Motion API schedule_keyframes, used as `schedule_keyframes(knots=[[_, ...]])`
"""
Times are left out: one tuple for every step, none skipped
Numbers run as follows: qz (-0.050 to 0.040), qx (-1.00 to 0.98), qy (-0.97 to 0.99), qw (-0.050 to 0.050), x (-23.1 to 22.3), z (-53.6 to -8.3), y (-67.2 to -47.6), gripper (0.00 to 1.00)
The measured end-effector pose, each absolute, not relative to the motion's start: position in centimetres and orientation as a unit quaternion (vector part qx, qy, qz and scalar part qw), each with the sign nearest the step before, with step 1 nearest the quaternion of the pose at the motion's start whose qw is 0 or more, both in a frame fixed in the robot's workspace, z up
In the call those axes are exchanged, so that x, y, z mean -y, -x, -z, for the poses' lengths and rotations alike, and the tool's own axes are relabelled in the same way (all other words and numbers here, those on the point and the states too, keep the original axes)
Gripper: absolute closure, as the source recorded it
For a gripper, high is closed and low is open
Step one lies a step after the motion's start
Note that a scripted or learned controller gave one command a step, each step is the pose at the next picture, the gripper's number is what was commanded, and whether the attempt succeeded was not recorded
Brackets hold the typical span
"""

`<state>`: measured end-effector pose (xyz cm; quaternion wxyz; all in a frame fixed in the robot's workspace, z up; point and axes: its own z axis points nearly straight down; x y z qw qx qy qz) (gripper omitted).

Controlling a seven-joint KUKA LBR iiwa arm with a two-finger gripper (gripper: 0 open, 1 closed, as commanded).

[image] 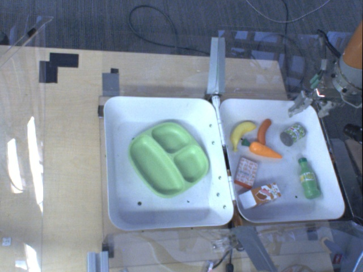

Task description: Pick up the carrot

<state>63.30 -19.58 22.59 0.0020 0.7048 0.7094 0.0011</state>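
Nothing is done yet. The carrot point(264, 149) lies in the right bin point(332, 177), between banana point(242, 132) and can point(293, 134). My gripper point(311, 100) hangs over the bin's far right corner, fingers spread, holding nothing; reach, descent and grasp remain.

Beside the smooth, glossy white plastic right bin point(334, 203), the left bin point(113, 169) holds a shiny green plastic divided plate point(168, 158). Both rest on a pale matt wooden bench point(68, 169).
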Motion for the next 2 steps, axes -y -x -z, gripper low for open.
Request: schedule_keyframes(knots=[[-0.0009, -0.702, -0.712, 0.001, 12.6, -10.3, -60.7, 0.00], [-0.0049, -0.602, -0.798, 0.003, 13.9, -8.9, -54.6, 0.00]])
